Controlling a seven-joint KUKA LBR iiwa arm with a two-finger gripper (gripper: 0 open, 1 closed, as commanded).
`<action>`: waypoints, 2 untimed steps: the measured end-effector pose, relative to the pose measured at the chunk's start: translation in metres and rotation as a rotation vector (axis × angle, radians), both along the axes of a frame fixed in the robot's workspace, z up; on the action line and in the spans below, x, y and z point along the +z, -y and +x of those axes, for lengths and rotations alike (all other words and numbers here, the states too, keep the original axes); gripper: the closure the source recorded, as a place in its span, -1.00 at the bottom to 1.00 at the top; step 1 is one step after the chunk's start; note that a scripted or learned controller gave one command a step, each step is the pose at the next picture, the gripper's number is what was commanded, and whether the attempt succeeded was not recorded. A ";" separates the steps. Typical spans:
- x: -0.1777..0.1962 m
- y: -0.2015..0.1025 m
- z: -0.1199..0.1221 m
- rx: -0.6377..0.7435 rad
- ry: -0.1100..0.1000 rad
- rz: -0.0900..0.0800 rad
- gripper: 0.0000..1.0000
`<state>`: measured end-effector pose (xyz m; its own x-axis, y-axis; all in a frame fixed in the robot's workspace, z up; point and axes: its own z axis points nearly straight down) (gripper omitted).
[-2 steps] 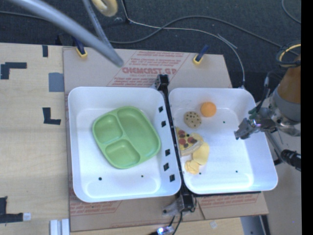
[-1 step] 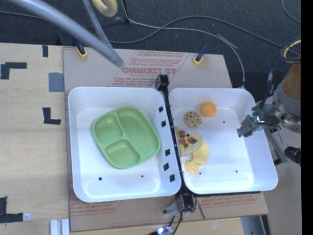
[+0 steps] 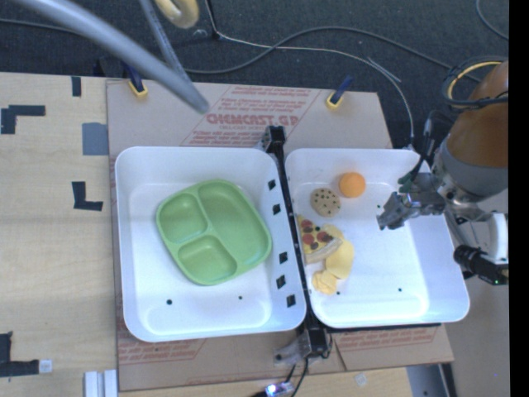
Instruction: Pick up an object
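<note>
the hand point(image 3: 395, 213) hangs over the right part of the right bin point(image 3: 413, 296), carrying nothing; whether it is spread or pressed together i cannot tell. left of it in that bin an orange ball point(image 3: 352, 184) lies near a cookie point(image 3: 325, 201). nearer, a pizza slice point(image 3: 317, 238) rests against the bin's left wall, touching some yellow pieces point(image 3: 335, 267). the left bin point(image 3: 198, 313) holds a green divided plate point(image 3: 213, 231). both bins sit on the worktop point(image 3: 50, 246).

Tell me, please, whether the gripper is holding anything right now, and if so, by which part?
Nothing is held. The gripper hovers over the right bin, apart from the orange ball and cookie.
</note>
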<state>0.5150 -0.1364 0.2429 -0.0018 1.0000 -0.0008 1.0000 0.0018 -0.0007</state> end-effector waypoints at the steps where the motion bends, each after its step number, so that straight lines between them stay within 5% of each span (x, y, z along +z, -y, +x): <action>1: -0.002 -0.046 0.016 0.002 0.000 0.001 1.00; 2: 0.003 -0.095 0.025 0.002 0.000 0.001 1.00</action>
<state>0.5398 -0.0413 0.2456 -0.0040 1.0000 0.0002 1.0000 0.0040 -0.0011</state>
